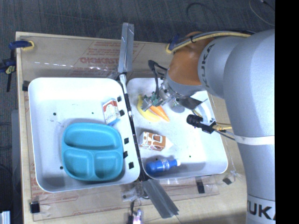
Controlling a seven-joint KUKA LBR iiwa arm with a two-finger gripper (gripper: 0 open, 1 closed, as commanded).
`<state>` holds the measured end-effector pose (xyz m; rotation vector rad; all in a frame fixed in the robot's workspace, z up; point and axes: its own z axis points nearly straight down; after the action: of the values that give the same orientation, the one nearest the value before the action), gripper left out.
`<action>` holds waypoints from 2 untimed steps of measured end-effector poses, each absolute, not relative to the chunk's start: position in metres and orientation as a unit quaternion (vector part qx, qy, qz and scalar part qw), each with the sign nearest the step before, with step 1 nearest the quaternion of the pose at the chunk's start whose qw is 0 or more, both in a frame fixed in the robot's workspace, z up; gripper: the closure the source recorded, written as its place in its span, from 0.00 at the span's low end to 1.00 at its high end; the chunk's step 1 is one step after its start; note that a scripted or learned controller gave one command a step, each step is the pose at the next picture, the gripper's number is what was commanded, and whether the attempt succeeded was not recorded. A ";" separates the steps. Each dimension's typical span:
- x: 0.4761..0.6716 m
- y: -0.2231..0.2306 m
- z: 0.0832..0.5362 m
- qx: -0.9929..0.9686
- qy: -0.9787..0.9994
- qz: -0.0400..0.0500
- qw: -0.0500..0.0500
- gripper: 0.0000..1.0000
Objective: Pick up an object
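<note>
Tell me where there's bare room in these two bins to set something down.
Left bin: bare floor across the back and left, between its walls, the blue tray and the small carton. Right bin: a bare patch right of the snack packet and blue bottle. Its back is crowded: gripper, banana, carrot.

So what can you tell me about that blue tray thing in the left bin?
The blue tray is a light blue, rounded-rectangle dish that looks like smooth plastic. Raised ridges split it into three compartments: one long section across the far side and two smaller ones nearer the camera. It lies flat and right side up on the floor of the left bin, toward its near right corner. A small red and white carton lies just beyond its far edge.
</note>
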<state>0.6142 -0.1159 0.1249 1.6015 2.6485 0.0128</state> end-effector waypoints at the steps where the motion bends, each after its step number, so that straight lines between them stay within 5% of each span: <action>1: 0.658 -0.095 0.215 0.525 0.851 -0.001 0.000 1.00; 2: 0.658 -0.095 0.214 0.525 0.851 -0.001 0.000 0.00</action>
<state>0.6579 -0.0954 0.2140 1.6500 2.6733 -0.0023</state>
